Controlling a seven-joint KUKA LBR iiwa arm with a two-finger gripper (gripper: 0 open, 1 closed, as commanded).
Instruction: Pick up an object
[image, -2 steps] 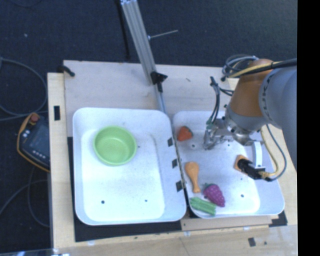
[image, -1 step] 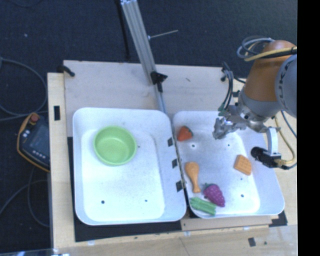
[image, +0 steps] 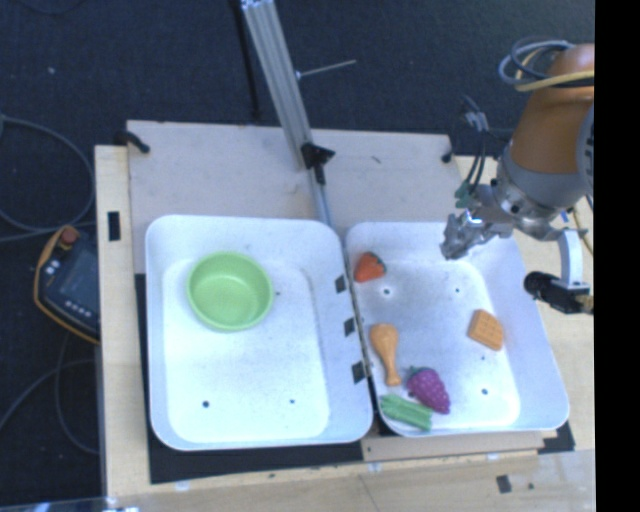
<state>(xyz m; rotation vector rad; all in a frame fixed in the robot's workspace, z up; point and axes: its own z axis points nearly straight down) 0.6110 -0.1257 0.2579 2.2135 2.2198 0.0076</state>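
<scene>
Toy food scattered across right white bin (image: 520, 400): orange-red strawberry-shaped piece (image: 369, 267) near upper left corner, tan plastic drumstick (image: 385, 351) along left wall, purple grape bunch (image: 428, 388) just beside it, green ridged vegetable (image: 405, 411) at lower edge, orange waffle-like square (image: 486, 329) toward right side. Grey claw (image: 458, 238) above upper part of same bin, clear of all pieces; finger spread impossible to tell. Lime-green round bowl (image: 231, 290) in left white bin (image: 250, 415) on worktop (image: 220, 165).

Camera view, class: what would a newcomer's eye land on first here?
Probably the bright green bowl, alone in the left bin. Next, the toy foods scattered in the right bin, including purple grapes near its front edge. The gripper hangs over that bin's far right corner.
</scene>
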